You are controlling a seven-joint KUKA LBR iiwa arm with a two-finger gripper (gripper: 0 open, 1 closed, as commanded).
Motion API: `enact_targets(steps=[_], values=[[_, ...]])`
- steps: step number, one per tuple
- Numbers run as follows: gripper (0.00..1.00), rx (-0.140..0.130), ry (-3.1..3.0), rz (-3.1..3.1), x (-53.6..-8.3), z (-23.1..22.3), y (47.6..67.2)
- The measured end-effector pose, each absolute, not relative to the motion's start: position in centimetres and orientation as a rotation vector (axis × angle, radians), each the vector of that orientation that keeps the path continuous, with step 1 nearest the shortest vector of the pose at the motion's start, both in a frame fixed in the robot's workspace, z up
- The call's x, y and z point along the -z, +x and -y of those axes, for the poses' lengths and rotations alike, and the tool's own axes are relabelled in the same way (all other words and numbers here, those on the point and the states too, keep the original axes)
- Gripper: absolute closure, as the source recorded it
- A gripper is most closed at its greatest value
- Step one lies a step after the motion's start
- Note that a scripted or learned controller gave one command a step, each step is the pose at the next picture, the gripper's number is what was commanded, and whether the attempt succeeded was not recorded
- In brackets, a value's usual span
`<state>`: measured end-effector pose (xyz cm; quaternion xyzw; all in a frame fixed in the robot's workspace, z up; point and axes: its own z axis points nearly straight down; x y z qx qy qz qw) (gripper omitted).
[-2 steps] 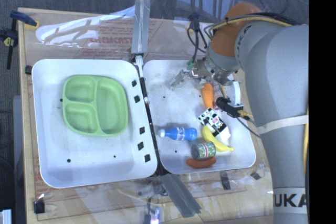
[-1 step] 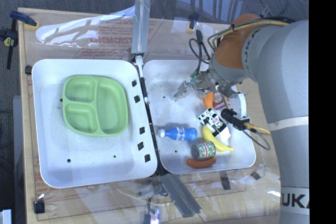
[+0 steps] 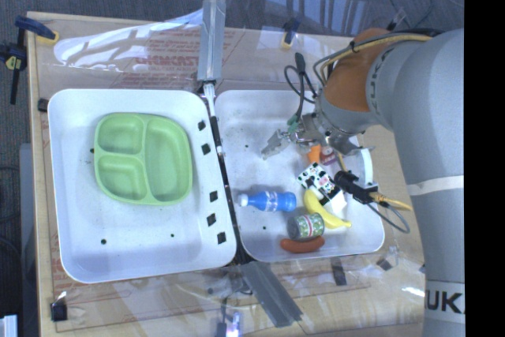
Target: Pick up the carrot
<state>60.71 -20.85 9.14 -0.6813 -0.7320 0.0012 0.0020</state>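
Carrot (image 3: 316, 153), camera view: a small orange piece in the right bin (image 3: 252, 114), mostly hidden beneath the wrist of the arm (image 3: 410, 114), so that its shape cannot be judged. Gripper (image 3: 276, 144) lies low over the bin floor just left of the carrot, pointing left; its metal fingers appear slightly spread, with nothing between them. Near the carrot, toward the bin's front right, lie a black-and-white toy (image 3: 319, 179), a banana (image 3: 325, 215), a blue bottle (image 3: 268, 201), a can (image 3: 305, 226) and a red sausage (image 3: 301, 245). Left bin (image 3: 71, 241) holds a green divided plate (image 3: 144, 158). Legible writing: white letters "UK" on the arm's base at lower right; red print on the bench (image 3: 118, 51) behind the left bin is too blurred to read. Floor is dark grey carpet
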Motion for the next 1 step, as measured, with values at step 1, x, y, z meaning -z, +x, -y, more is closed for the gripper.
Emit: enact_targets(steps=[1], values=[[0.0, -0.004, -2.09, 2.338, -9.12, 20.85, 59.45]])
